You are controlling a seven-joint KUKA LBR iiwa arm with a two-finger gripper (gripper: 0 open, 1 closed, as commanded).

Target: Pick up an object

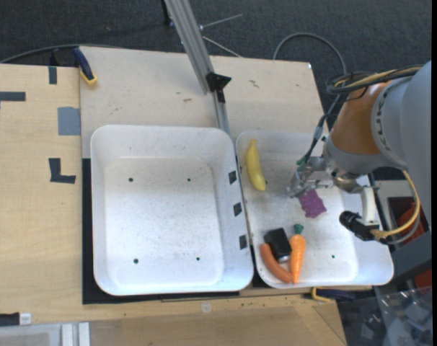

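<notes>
Camera view: the jaws (302, 184) are seen low in the right bin (348, 265), with the tips just beside the upper edge of a purple block (313, 204). Whether the tips are spread or closed cannot be told, since they are small and dark against the bin floor; nothing is seen held between them. The wrist is tilted down from the right, which suggests an approach to the block, though contact cannot be confirmed.

The block is judged the likeliest target. It is small, squat and matte purple, and it lies apart from the other things, so room is left on both sides for the tips.

To the left, a yellow banana (255, 166) lies lengthwise near the bin's left wall. Nearer the front edge, a black piece (278, 243) is set touching two carrots (290, 260), one upright-looking with a green top, one curved beneath it. This cluster would be harder to grasp cleanly.

The left bin (103, 193) sits alongside on the surface (153, 78).
</notes>
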